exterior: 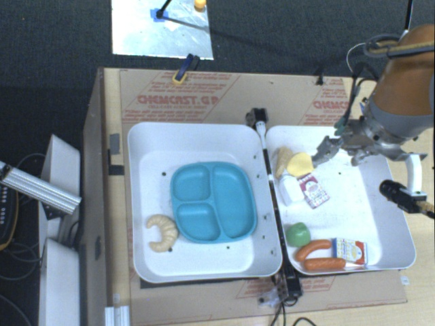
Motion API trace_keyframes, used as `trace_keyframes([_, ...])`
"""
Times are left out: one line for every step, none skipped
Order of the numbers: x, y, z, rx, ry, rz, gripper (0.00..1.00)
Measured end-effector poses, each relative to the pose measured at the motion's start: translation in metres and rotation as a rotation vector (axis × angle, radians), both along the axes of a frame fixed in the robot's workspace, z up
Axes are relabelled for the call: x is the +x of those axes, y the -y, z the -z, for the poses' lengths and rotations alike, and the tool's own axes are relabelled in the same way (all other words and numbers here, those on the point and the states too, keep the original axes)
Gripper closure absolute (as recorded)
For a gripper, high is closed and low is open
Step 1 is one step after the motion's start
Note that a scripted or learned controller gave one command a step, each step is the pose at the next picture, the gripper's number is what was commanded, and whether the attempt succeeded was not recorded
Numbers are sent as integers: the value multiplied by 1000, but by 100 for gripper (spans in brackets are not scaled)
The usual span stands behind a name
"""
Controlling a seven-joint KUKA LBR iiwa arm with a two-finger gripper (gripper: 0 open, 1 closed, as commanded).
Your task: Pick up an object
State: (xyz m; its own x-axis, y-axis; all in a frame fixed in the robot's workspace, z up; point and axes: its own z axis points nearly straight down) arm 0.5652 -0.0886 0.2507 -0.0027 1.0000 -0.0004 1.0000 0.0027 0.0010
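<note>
- Nearest in the right bin [401,240], a red sausage-shaped toy [314,250] and a small printed carton [350,251] are laid against the near wall, with a green round toy [297,234] just beside them on the left; these are kept in reach as candidates for the pick.
- In the left bin [146,202], a blue divided tray [212,201] is set in the middle and a pale croissant-shaped toy [162,231] is rested against its near-left corner; being well apart from the arm, neither is judged to be the present target.
- Further in the right bin, a white packet with a red label [309,190] is laid flat, touching a yellow block [300,164] and a tan piece [282,159] beside the divider between the bins.
- The end effector [325,149] is held over the far part of the right bin, just right of the yellow block; its fingertip is seen apart from the block, with nothing seen in its grip. Whether it is spread or clenched cannot be told.
- The cluster round the yellow block is judged to be the likely pick, since the arm is slanted toward it from the right.
- Beyond the desk [204,100], a shiny sheet [136,32] is laid on the dark floor.
</note>
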Motion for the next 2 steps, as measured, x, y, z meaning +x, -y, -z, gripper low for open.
trace_keyframes([19, 30, 154, 1, -6, 2, 0])
trace_keyframes([102, 33, 166, 0, 3, -1, 0])
